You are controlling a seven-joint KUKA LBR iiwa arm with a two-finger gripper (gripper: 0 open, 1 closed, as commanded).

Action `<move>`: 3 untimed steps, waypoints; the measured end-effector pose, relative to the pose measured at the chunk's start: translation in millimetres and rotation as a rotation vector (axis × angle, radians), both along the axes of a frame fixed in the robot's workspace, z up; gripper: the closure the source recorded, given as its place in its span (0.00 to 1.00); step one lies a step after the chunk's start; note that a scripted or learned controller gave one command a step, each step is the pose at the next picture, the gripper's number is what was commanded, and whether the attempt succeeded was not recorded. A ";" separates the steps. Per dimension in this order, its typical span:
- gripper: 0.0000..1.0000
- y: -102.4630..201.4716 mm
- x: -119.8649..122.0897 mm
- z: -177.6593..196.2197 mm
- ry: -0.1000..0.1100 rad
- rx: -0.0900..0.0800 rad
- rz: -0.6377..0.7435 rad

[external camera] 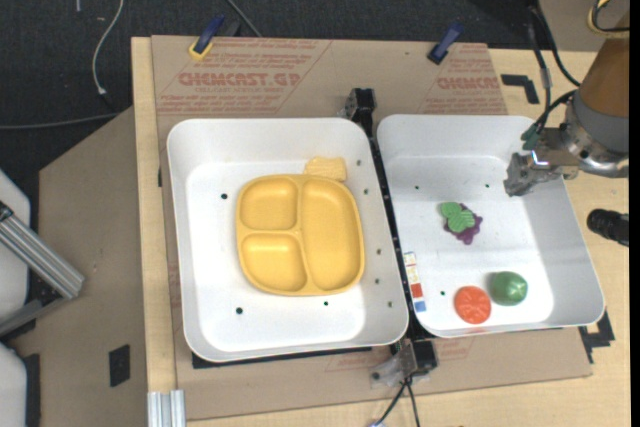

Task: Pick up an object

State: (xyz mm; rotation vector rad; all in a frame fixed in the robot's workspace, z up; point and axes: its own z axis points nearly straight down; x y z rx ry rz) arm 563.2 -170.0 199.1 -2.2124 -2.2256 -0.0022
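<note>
Hand point(520, 177) over right bin point(560, 310) far edge; grip state cannot tell. Grape bunch point(461, 220) mid-bin, apart from hand. Tomato point(473, 305) and green pepper point(509, 287) near front. Yellow divided plate point(299, 235) in left bin point(205, 305).

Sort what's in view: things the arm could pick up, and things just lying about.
For the job: gripper; purple-and-green toy; orange-red toy; green toy.

Lying about: yellow divided plate; pale block; blue clamps; white cable.
</note>
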 end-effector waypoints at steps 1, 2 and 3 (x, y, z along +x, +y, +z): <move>1.00 63.4 8.8 9.3 -0.002 0.000 0.002; 1.00 114.9 23.2 3.7 -0.002 -0.001 0.000; 1.00 170.4 28.0 -0.4 -0.002 -0.001 0.000</move>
